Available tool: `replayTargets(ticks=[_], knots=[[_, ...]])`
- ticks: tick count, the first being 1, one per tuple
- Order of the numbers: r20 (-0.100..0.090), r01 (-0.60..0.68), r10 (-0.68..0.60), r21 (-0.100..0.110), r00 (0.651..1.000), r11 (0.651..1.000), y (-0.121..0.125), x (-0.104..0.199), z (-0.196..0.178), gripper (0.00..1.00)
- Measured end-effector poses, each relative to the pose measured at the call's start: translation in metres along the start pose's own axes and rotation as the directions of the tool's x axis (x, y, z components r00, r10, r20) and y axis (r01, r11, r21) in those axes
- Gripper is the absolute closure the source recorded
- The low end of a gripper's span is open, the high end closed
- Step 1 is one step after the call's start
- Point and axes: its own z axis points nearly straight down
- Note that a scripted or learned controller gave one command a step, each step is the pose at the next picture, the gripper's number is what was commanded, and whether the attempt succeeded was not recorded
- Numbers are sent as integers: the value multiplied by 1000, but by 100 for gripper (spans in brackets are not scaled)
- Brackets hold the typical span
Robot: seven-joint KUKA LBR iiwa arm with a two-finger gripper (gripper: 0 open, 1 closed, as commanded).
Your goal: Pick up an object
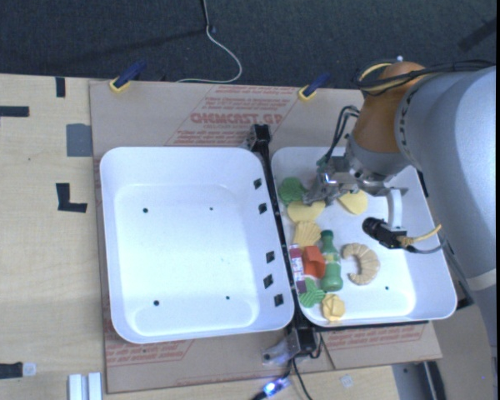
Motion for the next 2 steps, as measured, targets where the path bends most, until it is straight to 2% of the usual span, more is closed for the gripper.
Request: replayTargets(ticks=[1, 2], knots=[[5, -6, 5, 44, 1000, 999, 24, 6, 3, 100], [-1, -4, 4, 3, 1000, 1000, -99, 27, -103, 100]])
